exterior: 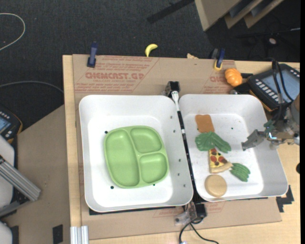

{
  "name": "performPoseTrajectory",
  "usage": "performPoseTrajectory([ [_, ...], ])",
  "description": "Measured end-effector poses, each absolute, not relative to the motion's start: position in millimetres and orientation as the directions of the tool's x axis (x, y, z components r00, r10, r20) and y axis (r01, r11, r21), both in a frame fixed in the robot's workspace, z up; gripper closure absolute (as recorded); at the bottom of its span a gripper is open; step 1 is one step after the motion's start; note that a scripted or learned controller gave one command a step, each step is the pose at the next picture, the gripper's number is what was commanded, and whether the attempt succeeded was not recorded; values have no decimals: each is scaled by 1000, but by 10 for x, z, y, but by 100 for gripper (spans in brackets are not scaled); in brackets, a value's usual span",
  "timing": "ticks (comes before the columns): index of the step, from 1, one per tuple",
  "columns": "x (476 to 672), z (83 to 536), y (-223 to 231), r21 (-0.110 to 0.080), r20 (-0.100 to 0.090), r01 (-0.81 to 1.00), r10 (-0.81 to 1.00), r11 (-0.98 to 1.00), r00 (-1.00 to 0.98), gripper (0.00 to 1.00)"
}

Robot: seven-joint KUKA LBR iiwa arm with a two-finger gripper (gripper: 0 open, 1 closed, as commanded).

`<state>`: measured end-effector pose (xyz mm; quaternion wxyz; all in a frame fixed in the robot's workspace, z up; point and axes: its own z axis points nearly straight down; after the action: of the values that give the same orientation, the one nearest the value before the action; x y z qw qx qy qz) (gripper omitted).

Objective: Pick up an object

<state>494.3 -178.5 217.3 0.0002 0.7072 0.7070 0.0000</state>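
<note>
A dark grey carpeted floor surrounds the table, whose light wooden top is overlaid with a brown cardboard sheet printed in red lettering and fastened along the far edge by two blue clamps. A thin white cable loops over the floor beyond the table's far left corner, and tan cardboard boxes sit on the floor past the far right corner. Lighting is even and soft, with only faint shadows, and an aluminium rail juts in by the table's near left side.
</note>
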Motion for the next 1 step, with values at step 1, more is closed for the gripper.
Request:
performPoseTrajectory([
  [1,4774,1162,-1303,-8,5,1000,1000,3,-3,0],
])
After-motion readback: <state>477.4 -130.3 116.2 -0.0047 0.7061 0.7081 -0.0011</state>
